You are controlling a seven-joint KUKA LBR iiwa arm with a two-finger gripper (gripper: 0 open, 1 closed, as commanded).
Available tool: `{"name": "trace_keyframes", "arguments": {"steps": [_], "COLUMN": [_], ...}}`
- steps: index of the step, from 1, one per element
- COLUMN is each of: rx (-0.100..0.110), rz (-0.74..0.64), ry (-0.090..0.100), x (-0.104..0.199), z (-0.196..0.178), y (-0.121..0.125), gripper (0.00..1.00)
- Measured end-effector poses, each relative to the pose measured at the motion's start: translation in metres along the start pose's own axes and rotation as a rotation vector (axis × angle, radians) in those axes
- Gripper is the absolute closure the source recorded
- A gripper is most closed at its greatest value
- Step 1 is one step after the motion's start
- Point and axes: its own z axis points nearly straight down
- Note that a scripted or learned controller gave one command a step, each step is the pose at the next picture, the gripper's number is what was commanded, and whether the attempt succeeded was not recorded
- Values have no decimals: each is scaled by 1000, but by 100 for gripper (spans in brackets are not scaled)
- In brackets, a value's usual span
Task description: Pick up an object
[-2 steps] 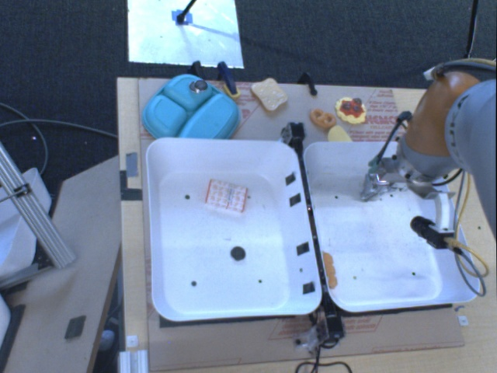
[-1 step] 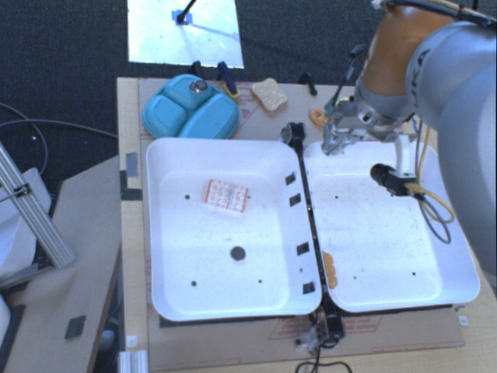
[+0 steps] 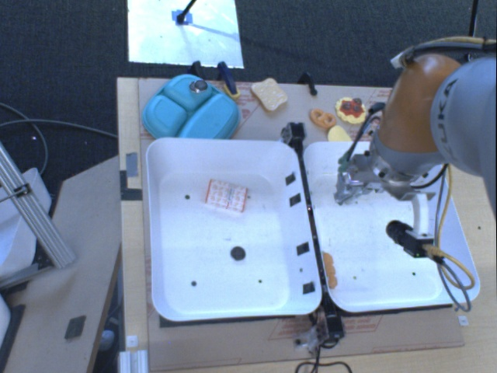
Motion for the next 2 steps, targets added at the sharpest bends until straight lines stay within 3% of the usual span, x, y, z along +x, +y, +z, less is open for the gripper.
{"name": "trace_keyframes", "arguments": {"steps": [1, 2], "rx": [-8, 0], "rz": [-12, -14], "ry": [2, 2], "x": [73, 177], "z": [0, 45], "y": [2, -54], "gripper": [100, 100]}}
